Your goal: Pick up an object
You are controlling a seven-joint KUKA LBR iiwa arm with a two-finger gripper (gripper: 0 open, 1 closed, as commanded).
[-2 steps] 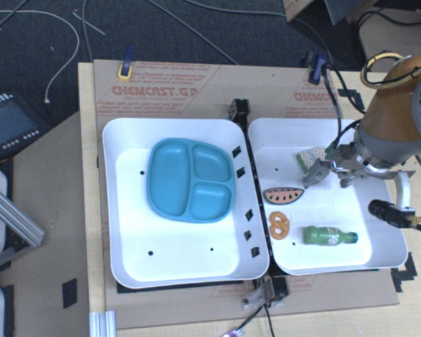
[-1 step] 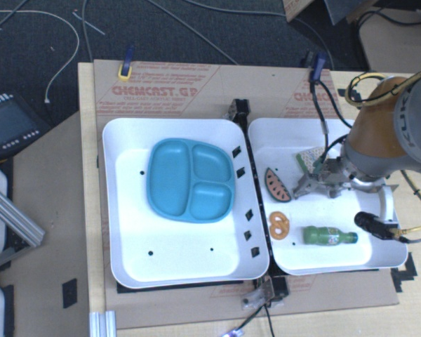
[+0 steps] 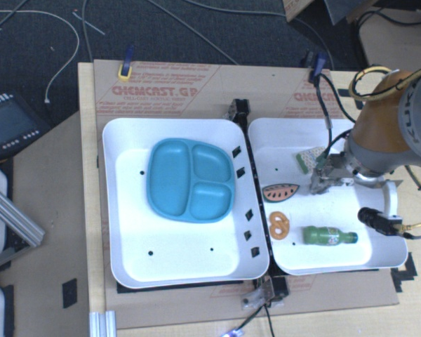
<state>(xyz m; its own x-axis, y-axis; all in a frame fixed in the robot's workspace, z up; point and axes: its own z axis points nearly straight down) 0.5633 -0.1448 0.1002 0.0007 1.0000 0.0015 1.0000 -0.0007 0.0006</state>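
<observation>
My gripper (image 3: 323, 179) hangs low over the middle of the right bin (image 3: 295, 137), at the end of the grey arm with its orange band (image 3: 379, 128). A small green and white object (image 3: 309, 159) lies just behind and left of it, partly covered by the gripper. A watermelon slice toy (image 3: 281, 192) lies to the gripper's left, near the divider. A brown pretzel (image 3: 278, 225) sits in front of that. A green bottle (image 3: 328, 236) lies on its side near the bin's front wall.
The left bin (image 3: 126, 209) holds a blue divided plate (image 3: 191, 180). Black clips line the divider between the bins (image 3: 247, 188). Cables run along the arm and over the cardboard behind the bins.
</observation>
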